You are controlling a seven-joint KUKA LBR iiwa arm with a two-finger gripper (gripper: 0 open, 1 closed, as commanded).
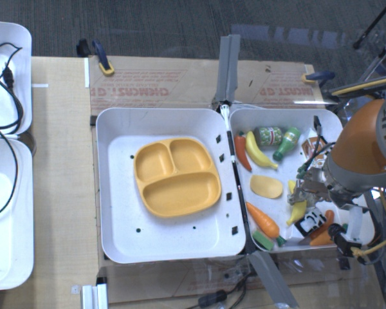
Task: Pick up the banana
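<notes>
Carrot point(263, 219) front; banana point(260, 150) behind; cardboard print mirrored, unreadable.

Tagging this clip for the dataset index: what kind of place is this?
Probably a robotics lab pick-and-place bench, not a kitchen. Two white bins sit side by side on cardboard clamped to a wooden table, the food is toy-like, such as the banana and carrot, and a grey-and-orange arm reaches in.

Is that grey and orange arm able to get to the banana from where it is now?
Probably yes. The banana lies uncovered in the right bin, nothing on top of it, and the gripper hangs close by over that bin.
</notes>
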